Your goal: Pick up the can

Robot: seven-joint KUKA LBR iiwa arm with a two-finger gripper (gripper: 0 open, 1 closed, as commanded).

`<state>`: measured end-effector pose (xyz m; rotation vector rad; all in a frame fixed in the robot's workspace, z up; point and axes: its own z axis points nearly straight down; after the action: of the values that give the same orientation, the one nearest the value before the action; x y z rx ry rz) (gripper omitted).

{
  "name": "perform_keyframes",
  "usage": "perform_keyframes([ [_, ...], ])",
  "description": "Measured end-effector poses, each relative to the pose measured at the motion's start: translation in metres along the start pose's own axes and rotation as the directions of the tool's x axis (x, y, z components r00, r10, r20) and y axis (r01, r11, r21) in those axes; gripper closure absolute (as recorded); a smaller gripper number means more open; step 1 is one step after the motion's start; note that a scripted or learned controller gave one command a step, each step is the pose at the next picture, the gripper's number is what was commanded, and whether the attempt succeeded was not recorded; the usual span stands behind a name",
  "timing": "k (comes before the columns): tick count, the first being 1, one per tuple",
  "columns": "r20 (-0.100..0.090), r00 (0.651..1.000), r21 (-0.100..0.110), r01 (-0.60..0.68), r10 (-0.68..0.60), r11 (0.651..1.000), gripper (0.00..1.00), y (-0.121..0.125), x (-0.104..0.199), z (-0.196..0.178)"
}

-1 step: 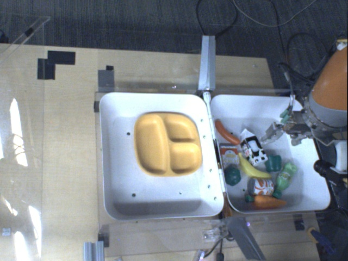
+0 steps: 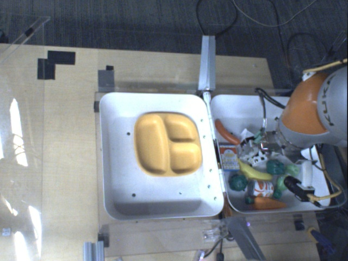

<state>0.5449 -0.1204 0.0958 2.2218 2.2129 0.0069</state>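
The can (image 2: 262, 187), white with orange print, lies on its side near the front of the right bin (image 2: 239, 109). A yellow banana (image 2: 254, 172) rests just behind it and an orange carrot (image 2: 268, 203) just in front. My gripper (image 2: 254, 143) hangs over the middle of the right bin, above a black-and-white spotted toy (image 2: 256, 157) and behind the can. Nothing is seen held in it. The arm's orange band (image 2: 303, 112) rises to the right.
The left bin (image 2: 114, 162) holds a yellow divided tray (image 2: 166, 144). Crowding the right bin are a red sausage (image 2: 227, 132), a small carton (image 2: 230, 160), a dark green ball (image 2: 237, 182) and green toys (image 2: 276, 168).
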Motion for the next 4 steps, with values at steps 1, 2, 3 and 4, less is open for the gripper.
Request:
perform_keyframes([
  [1, 0.000, 1.000, -0.006, 0.002, -0.002, 1.000, 1.00, 0.002, 0.001, -0.012],
  [2, 0.000, 0.996, 0.005, -0.085, 0.085, 0.996, 1.00, 0.008, 0.003, -0.125],
  [3, -0.001, 0.995, 0.004, -0.098, 0.098, 0.995, 1.00, -0.014, 0.081, -0.132],
  [4, -0.001, 0.990, 0.005, -0.138, 0.138, 0.990, 1.00, -0.037, 0.137, -0.152],
])
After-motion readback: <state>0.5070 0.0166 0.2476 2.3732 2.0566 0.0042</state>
